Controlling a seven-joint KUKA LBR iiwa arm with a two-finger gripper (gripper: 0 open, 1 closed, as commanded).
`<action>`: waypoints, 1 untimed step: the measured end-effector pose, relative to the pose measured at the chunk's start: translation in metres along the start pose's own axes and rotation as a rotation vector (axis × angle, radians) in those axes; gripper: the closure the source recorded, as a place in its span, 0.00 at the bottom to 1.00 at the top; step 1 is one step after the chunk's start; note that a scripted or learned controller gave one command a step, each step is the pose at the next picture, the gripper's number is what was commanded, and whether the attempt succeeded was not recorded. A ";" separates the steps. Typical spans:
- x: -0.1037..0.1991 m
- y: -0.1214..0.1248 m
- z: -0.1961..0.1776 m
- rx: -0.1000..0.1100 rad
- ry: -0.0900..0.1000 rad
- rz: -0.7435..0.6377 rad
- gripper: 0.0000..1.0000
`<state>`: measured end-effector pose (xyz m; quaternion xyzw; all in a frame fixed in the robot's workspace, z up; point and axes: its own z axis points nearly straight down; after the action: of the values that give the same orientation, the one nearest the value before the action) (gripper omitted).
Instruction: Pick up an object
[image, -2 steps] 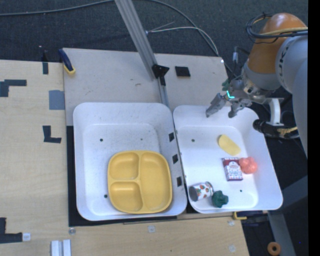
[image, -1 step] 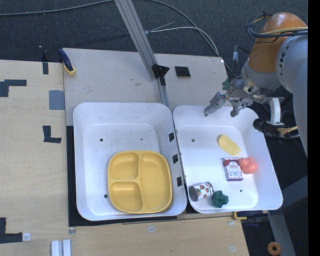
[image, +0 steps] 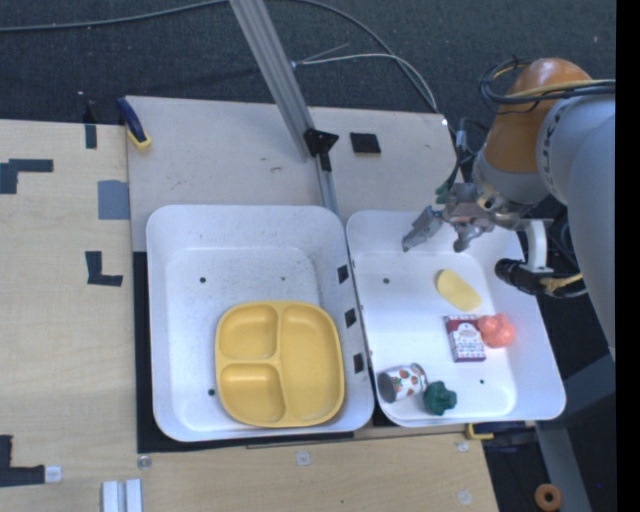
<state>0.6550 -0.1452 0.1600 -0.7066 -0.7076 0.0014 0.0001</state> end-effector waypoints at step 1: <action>0.003 0.000 0.043 0.001 0.001 -0.001 0.00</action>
<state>0.6546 -0.1419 0.1171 -0.7062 -0.7080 0.0016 0.0008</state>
